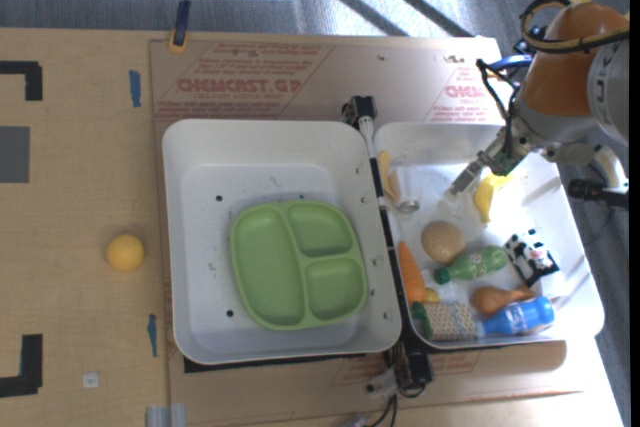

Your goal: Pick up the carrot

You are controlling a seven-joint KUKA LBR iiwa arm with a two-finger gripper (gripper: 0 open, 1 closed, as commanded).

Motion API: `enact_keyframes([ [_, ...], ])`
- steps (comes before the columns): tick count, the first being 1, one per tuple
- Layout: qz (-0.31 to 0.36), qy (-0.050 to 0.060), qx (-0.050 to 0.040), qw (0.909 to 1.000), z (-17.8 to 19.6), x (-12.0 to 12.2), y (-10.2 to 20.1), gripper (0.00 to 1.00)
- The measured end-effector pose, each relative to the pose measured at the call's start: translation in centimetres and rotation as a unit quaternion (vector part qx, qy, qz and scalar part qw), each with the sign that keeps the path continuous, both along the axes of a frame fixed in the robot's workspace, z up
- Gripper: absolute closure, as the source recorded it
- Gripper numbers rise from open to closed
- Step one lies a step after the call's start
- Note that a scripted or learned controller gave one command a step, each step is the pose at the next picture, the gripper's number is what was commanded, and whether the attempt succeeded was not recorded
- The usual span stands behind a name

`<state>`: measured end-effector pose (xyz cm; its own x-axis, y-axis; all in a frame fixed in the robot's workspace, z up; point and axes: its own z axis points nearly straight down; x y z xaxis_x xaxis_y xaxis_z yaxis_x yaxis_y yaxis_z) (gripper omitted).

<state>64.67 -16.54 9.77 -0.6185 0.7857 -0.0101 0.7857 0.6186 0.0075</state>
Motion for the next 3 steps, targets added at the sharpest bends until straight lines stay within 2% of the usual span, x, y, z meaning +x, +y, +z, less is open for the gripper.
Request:
enact_keyframes([
  [1,-0.063,0.017,0.0058,0.9979,-0.9,1.8,-2.4,0.00],
  [2,-0.061,0.003,0.0013,0.9981,0.6,2.3,-2.4,1.00],
  [3,-0.348,-0.001,0.0029,0.9374,9.0,2.3,-2.7,1.00],
])
